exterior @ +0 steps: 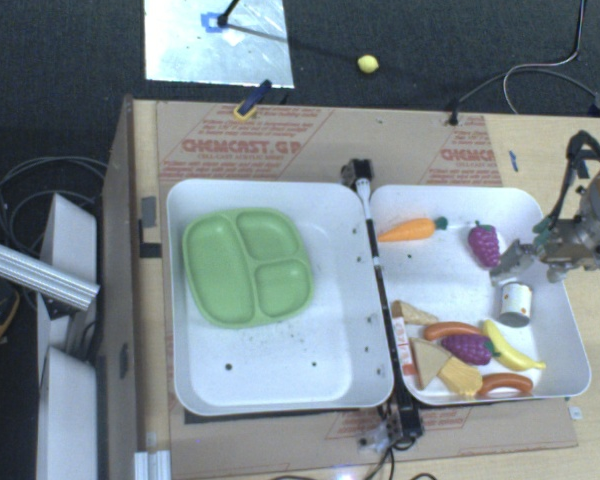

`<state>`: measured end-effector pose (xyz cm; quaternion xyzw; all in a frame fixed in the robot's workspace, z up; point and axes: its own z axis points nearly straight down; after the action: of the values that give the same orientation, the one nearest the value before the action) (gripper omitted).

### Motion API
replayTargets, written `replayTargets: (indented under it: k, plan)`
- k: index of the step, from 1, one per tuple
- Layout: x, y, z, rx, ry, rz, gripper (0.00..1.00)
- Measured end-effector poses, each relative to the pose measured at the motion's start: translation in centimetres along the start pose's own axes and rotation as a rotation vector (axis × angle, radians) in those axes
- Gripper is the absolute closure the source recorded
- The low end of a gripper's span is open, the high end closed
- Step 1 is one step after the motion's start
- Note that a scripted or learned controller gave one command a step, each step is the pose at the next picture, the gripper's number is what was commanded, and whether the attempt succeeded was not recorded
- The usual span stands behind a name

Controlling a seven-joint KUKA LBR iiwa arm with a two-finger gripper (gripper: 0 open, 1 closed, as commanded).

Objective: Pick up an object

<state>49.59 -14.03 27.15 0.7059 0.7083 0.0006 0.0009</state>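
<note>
My gripper (532, 266) hangs over the right side of the right bin (550, 213), open with nothing between its fingers. Just below it a small white and grey can (515, 303) lies on the bin floor, apart from the gripper. A bunch of purple grapes (484, 245) sits to the gripper's left, and an orange carrot (410, 230) lies further left. Toward the bin's front a pile holds a banana (510, 346), a sausage (450, 330), a second purple grape bunch (467, 348) and cheese wedges (432, 363).
The left bin (330, 368) holds a green divided plate (248, 265). A black divider (377, 268) runs between the bins. A red hot dog (502, 386) lies at the right bin's front rim. Cardboard (300, 143) lies under both bins.
</note>
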Motion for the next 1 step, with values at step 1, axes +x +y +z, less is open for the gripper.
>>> replayTargets:
  k: [1]
  plan:
    - [-1.67,4.41,9.18,0.003,0.001,0.001,0.0]
